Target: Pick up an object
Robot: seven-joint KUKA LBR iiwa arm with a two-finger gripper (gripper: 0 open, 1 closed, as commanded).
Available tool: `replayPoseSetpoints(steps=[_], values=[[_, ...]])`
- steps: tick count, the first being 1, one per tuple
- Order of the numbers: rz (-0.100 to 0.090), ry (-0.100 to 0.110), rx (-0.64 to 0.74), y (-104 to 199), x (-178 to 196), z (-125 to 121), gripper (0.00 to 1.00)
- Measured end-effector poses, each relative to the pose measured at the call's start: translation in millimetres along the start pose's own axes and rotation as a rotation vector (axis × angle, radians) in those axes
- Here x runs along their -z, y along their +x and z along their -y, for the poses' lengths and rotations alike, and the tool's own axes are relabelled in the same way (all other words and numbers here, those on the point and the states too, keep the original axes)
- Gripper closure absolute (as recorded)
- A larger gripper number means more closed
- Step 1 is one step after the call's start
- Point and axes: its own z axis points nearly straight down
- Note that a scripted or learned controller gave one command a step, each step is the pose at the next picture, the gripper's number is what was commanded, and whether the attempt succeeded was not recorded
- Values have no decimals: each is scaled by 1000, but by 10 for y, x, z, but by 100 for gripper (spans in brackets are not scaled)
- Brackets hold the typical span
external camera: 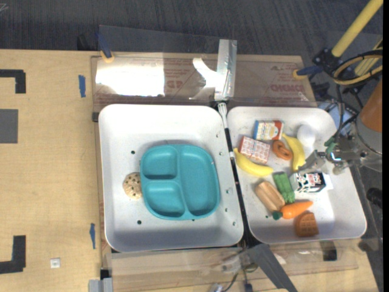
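The right bin (349,221) holds several toy foods. Among them are two bananas (252,166), a red and white box (255,149), a small carton (268,129) and an orange pretzel (281,149). There are also a green piece (283,186), a tan sausage (267,194), a carrot (296,209), a brown waffle (306,224) and a black and white carton (310,181). My gripper (323,157) hangs over the bin's right side, just above the black and white carton and beside a white object (307,132). I see nothing held in it.
The left bin (115,132) contains a teal divided plate (180,180) and a cookie (132,185) at the plate's left. A clear plastic sheet (158,72) lies behind the bins. Cables and a yellow pole (358,23) stand at the far right.
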Motion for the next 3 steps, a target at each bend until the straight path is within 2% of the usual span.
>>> replayPoseSetpoints(steps=[1, 2, 3], values=[[1, -3, 1, 3, 103, -12, 100], [1, -2, 1, 3, 98, -10, 0], [-1, 3, 113, 383, -681, -580, 0]])
